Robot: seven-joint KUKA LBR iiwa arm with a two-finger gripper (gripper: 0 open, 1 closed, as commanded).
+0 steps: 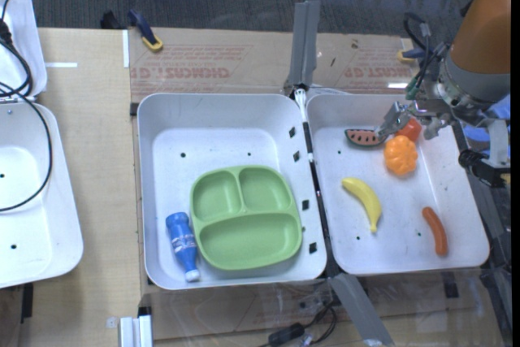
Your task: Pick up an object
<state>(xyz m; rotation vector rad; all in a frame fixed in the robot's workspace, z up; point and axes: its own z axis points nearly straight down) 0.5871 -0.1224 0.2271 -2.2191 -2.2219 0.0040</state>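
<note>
Right bin [455, 256], far right corner: gripper [404, 123] low over the floor, reaching in from the right edge under the orange-banded arm [479, 28]. Finger state not resolvable; metal parts and a red item [411, 129] overlap there. Cannot tell whether anything is held.

Likely targets, all in the right bin:
- Orange pepper-like toy [400, 156], just beside the gripper on its near side, toward the far right corner. Rounded, lobed, probably hollow plastic: light, stiff, smooth and prone to rolling or squirting out. Best taken across the widest part, fingers square to the lobes.
- Red item at the gripper tip, partly hidden; shape and type unclear.
- Watermelon slice [364, 137], near the far edge, just left of the gripper. Thin, flat, low to the floor; hard to get fingers under, best pinched across the short width.
- Banana [364, 201], centre of the bin. Curved, light, rigid; grip across the middle of the curve.
- Sausage [435, 230], near right corner, close to the wall. Slender, likely to roll; wall limits finger clearance.

Left bin [154, 175]: green divided plate [244, 217] near the centre toward the near edge; blue bottle [182, 245] lying beside the plate toward the near left corner. Both well apart from the gripper.

Judgement: pick stage not yet confirmed; grasp unverified.
</note>
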